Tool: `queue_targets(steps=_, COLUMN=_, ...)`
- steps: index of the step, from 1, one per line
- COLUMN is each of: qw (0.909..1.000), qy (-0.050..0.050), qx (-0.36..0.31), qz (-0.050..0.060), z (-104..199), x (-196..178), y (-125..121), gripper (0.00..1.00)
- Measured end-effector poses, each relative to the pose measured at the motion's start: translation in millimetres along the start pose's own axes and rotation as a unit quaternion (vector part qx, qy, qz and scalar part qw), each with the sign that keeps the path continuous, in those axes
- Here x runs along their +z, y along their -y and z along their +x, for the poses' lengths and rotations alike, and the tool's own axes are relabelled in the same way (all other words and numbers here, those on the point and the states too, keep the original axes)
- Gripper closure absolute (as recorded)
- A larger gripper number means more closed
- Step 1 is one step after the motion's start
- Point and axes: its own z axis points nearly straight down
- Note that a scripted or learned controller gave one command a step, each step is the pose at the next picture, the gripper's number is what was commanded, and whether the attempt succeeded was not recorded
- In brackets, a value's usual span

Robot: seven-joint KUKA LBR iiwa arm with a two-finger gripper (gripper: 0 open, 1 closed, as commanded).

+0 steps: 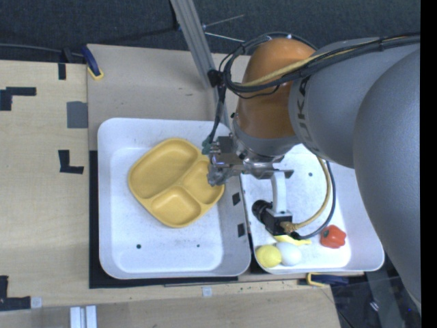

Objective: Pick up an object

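Two white bins sit side by side on our bench. In the left bin (113, 183) we see a yellow divided tray (174, 182), lying flat with its right edge close to the wall between the bins. Our gripper (217, 166) hangs right at that edge of the tray; we cannot tell its state. In the right bin (365, 251) we find a yellow lemon (268, 255), a white egg-shaped piece (290, 253) touching it, and a red pepper-like toy (334, 237) nearby
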Motion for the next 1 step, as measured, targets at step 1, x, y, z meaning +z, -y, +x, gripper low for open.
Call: queue_targets(steps=1, qw=1.0000, qy=0.000, qx=0.002, qz=-0.001, z=-2.3, x=-1.0, y=-0.2, gripper=0.00)
